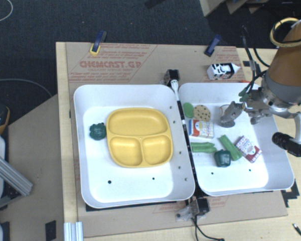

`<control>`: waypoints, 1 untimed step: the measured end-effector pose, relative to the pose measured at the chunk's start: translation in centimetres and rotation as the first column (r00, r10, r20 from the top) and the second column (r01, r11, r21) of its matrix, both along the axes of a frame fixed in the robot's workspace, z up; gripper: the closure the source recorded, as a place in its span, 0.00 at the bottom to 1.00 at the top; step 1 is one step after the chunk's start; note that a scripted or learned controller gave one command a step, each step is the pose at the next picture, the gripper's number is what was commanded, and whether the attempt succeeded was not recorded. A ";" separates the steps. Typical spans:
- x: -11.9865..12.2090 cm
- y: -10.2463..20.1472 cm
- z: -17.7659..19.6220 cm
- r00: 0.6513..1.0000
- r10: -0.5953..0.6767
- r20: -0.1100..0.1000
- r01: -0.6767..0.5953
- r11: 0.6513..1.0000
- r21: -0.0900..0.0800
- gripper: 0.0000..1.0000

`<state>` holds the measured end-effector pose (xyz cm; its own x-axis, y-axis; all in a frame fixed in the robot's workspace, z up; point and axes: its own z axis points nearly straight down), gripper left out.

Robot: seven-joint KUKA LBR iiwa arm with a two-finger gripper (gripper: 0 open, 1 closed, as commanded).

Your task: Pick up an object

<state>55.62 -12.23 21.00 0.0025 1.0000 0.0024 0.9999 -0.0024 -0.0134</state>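
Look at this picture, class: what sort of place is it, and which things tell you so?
Probably a robotics lab test bench. A robot arm reaches over two white bins, which sit on a clamped board, and toy food such as a cookie lies beside a yellow divided plate.

bins (85, 134): 2 | yellow tray (139, 136): 1 | green items (203, 147): 5 | cookie (202, 113): 1 | packets (201, 129): 2

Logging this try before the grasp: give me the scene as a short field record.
left bin: yellow divided tray; dark green toy beside its left edge
right bin: cookie, white packet, green pod, green stick, dark green block, red-and-white packet
end effector: above the right bin's upper part, nothing seen between its fingers
arm: reaching in from the right
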 end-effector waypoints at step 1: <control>0.3 0.0 0.7 1.000 0.003 0.013 -0.003 1.000 -0.002 0.00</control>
